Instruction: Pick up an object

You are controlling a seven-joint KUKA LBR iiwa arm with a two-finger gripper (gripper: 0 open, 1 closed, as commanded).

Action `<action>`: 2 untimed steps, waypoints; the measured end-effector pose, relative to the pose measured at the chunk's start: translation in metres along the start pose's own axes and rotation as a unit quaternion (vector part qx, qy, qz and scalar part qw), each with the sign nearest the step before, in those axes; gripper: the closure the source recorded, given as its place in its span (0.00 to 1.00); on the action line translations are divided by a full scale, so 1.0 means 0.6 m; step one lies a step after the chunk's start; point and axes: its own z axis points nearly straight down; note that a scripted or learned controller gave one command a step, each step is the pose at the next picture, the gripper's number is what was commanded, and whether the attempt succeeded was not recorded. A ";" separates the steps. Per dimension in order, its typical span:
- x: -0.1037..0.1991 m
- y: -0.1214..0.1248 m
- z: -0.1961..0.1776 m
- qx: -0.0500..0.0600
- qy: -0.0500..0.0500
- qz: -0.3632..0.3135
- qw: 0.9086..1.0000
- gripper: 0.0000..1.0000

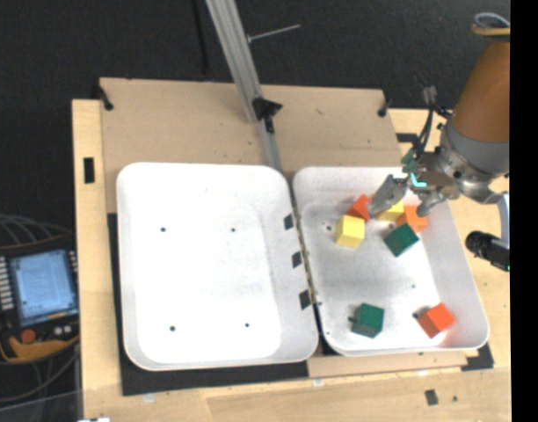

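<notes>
gripper (406,197) sits over the upper part of the right bin (454,275), fingers spread, one grey finger (389,190) angling down-left and the other toward the lower right. between and just under them a small yellow block (392,211) shows, partly hidden, so can't tell whether it's pinched or just lying beneath. orange block (361,207) is touching or just beside the left finger, on its left. another orange block (416,215) is just beside the right finger, below it.

larger yellow block (350,230) lies just lower left of the gripper, near the first orange block, apart from the fingers. green block (401,239) lies just below the gripper, tilted, near the second orange block. further down the frame, well apart from the gripper: dark green block (367,319) near the bottom of the right bin, and an orange-red block (435,319) at the bin's lower right corner.

arm (485,104) comes in from the upper right of the frame, orange band above a grey wrist. left bin (203,262) fills the centre left of the frame, touching the right bin along its edge. both sit on a tan bench (181,117). grey pole (238,51) slants from top centre down to the bins' junction. handheld screen unit (36,288) at far left.
</notes>
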 end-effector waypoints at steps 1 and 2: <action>0.000 0.001 -0.004 -0.002 0.000 0.001 1.000 0.00; -0.002 0.002 0.067 0.000 -0.001 0.002 1.000 0.00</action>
